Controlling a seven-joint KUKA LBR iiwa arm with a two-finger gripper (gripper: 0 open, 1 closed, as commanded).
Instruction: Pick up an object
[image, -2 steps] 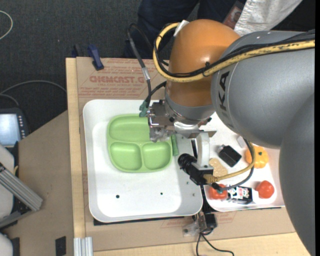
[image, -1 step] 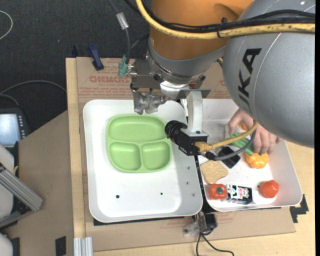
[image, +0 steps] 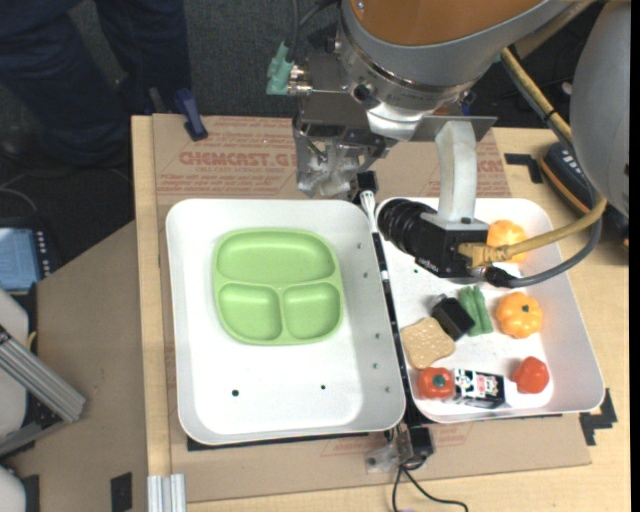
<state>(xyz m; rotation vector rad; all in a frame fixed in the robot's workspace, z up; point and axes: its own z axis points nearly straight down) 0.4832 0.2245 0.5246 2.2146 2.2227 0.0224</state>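
Two white bins (image: 200, 400) are sat side by side on a cardboard sheet (image: 150, 180) over the bench, dark floor seen behind. A green tray (image: 277, 285) is laid in the left one; toy food like a pumpkin (image: 519, 314) is scattered in the right. The gripper (image: 335, 165) is parked above the bins' far edge.

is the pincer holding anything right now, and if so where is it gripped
Cannot be told. The pincer sits above the far edge of the bins, its tips blurred, with no object visible between them. The toys lie in the right bin.
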